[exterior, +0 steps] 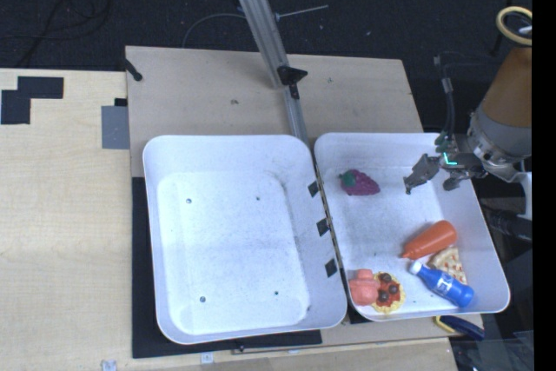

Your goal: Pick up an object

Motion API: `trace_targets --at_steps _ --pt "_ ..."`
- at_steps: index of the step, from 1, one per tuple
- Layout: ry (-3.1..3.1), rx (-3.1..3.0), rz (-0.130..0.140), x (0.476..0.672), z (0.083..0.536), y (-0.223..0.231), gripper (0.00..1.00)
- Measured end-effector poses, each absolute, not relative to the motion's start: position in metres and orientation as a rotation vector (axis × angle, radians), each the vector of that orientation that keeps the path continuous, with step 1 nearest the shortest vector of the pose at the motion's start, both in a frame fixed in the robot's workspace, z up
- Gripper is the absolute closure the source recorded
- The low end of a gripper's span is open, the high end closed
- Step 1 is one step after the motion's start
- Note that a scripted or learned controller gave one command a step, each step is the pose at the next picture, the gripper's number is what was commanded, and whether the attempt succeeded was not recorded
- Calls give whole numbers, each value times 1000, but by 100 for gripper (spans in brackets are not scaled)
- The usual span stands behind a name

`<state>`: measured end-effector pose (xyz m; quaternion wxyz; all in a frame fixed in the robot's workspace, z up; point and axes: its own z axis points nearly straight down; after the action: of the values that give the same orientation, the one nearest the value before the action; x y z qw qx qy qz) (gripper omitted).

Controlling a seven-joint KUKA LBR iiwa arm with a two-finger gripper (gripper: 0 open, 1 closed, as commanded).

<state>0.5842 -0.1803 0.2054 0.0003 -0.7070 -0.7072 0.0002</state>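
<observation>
Two bins: the left bin [174, 178] and the right bin [347, 148] sit side by side on the counter [208, 91]; both are shallow, white, smooth plastic with rounded corners.
Claw: the claw [432, 175] hangs over the upper right part of the right bin, its two dark fingers spread apart with nothing between them, so it is open and holds nothing.
Arm: the arm [508, 100] reaches in from the right, with an orange band above the grey wrist.
Things to pick: all lie in the right bin. The purple fruit [359, 182] lies alone near the upper left, left of the claw and apart from it. The carrot [429, 240] lies lower, just beside the waffle [448, 263] and the blue bottle [443, 283]. The red and yellow food [376, 289] lies at the lower left corner.
Shapes: the carrot is a smooth tapered cone; the bottle is a small cylinder with a white cap and may roll; the waffle looks flat with a grid; the purple fruit is lumpy and small.
Advice: I judge the purple fruit the easiest target, because it has free space around it. The claw should come down straight above it, fingers wide, and close only when they are on both sides of the fruit.
</observation>
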Motion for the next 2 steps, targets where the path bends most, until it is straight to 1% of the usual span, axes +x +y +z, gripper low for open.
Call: trace_targets --at_steps 1,2 --pt "-2221 -2221 1 584 205 -180 0" --pt "-2219 -2219 4 581 159 -188 0"
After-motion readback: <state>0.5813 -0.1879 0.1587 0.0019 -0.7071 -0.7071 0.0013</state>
